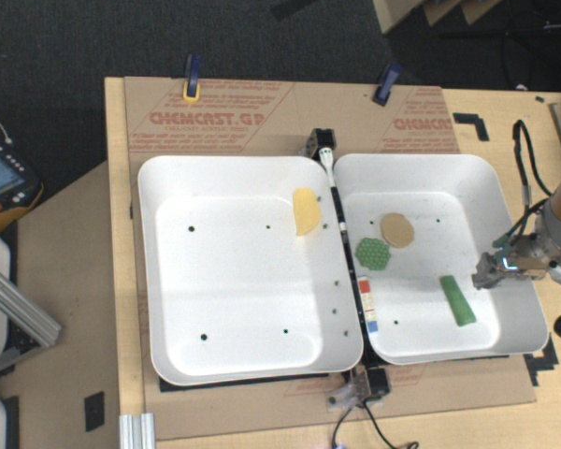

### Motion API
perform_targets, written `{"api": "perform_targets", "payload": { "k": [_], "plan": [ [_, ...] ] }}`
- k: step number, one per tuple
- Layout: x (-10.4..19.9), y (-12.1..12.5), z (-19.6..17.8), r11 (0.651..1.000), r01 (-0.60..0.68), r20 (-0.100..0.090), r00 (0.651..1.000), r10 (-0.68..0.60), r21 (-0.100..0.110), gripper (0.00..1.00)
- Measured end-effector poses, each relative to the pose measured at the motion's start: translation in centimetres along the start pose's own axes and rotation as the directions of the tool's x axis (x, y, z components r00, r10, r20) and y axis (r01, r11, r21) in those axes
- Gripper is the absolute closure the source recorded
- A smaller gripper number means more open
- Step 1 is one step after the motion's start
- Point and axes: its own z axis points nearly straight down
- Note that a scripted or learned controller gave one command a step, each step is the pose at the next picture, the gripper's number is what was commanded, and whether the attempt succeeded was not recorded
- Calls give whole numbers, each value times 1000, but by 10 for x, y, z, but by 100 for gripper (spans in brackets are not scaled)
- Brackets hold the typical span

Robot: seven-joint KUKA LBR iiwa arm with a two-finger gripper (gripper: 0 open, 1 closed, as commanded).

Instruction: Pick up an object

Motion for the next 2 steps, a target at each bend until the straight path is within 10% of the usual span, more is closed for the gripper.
{"api": "perform_targets", "payload": {
  "k": [1,2],
  "plan": [
    [105,15,-69,1000,17,0,1000,-17,-15,100],
    [67,-1,17,1000,3,0,1000,-3,1,100]
  ]
}}
